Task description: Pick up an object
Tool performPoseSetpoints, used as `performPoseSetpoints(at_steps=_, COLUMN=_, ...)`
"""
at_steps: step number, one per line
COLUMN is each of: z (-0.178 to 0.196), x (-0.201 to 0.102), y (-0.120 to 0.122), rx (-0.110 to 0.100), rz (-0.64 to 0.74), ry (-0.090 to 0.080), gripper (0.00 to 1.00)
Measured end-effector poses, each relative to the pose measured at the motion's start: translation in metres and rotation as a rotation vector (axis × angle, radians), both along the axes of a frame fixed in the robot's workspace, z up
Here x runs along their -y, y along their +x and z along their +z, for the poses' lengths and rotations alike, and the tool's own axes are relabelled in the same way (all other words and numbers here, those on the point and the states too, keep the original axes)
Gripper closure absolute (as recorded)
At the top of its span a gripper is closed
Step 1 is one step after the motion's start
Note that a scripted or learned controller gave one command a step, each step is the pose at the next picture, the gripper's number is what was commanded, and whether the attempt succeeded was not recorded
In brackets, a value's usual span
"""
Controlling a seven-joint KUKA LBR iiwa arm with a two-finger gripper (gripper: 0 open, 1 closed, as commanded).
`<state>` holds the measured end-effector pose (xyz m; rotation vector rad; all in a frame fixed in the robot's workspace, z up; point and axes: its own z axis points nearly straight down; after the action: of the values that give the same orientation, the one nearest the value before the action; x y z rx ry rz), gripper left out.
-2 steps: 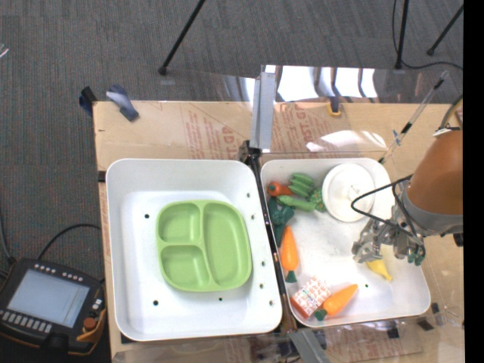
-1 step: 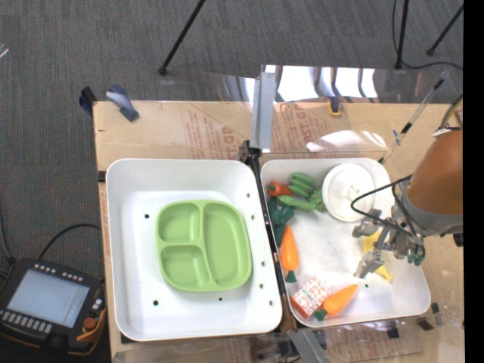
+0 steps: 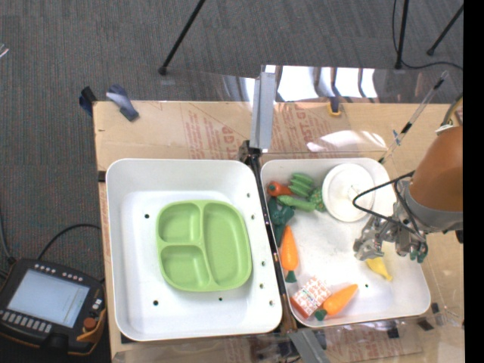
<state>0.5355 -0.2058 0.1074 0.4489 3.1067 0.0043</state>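
Evidently we lower our claw (image 3: 380,242) at four o'clock of the white lid (image 3: 349,192), targeting the yellow toy (image 3: 379,268); finger state unclear.

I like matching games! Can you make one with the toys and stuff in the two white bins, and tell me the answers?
Things:
1. green divided plate
2. white round plate
3. yellow toy
4. red and white box

Places:
A. right bin's front edge, beside a carrot
B. alone in the left bin
C. just below the gripper
D. right bin's back part

Pairs: 1-B, 2-D, 3-C, 4-A
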Motion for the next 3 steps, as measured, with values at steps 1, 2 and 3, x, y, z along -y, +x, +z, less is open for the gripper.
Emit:
performPoseSetpoints(at_steps=1, z=-0.001, x=0.000, y=0.000, rx=-0.001, rz=0.001, ry=0.000, gripper=0.00)
performPoseSetpoints(at_steps=2, z=-0.021, x=0.003, y=0.009, rx=-0.002, rz=-0.019, ry=-0.001, gripper=0.00)
performPoseSetpoints(at_steps=3, z=-0.010, x=0.003, y=0.011, rx=0.004, rz=-0.015, ry=-0.003, gripper=1.00)
